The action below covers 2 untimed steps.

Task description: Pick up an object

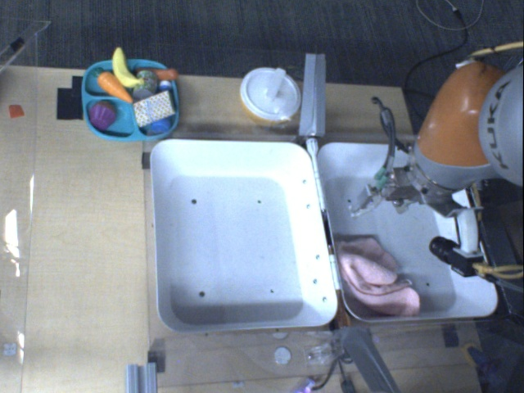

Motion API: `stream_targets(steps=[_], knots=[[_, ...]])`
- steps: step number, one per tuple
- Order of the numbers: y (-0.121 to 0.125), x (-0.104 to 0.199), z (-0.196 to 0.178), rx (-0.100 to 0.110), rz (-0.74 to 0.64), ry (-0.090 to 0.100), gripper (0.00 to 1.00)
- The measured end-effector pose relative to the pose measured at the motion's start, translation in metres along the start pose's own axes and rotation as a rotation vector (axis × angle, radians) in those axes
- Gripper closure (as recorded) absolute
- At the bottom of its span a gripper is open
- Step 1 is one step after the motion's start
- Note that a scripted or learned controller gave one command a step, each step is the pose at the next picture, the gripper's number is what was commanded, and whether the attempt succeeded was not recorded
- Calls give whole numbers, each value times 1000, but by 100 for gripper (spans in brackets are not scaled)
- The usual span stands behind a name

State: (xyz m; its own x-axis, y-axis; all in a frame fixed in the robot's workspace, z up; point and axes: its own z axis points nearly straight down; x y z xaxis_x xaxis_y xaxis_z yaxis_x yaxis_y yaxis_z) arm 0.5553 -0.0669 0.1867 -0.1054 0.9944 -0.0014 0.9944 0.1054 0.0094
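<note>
— Looking at the right bin [467, 297], how far along would you say the pick is?

— Hardly begun, by my reading. The pink cloth [374, 275] lies crumpled on the floor of that bin, against its near left corner, close to the divider between the two bins. Nothing is lifting it.

— And the gripper?

— The gripper [367, 201] hangs over the upper part of the same bin, reaching in from the right below the arm [458, 129] with its orange band. Its thin fingers point toward the left, and I see nothing between them — no cloth, no other item. They look slightly spread, though at this size I can't be sure of the gap.

— So it's apart from the cloth?

— Yes, near but not touching; bare white floor shows between the fingertips and the cloth.

— Anything in the left bin [237, 236]?

— Just its white floor with a few dark dots. Beyond the bins sit a blue tray [92, 127] of toy food and a white lidded cup [270, 94], both off the working area.

— What's left, then?

— Everything that counts, I'd judge: bringing the fingers down over the cloth, closing on a fold and raising it clear of the bin.
</note>
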Motion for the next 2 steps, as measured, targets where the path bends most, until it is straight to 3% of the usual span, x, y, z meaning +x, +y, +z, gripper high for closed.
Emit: stream_targets(steps=[1, 2], knots=[[-62, -25, 89, -6, 90, -1, 0], [3, -25, 94, -11, 74, -2, 0]])
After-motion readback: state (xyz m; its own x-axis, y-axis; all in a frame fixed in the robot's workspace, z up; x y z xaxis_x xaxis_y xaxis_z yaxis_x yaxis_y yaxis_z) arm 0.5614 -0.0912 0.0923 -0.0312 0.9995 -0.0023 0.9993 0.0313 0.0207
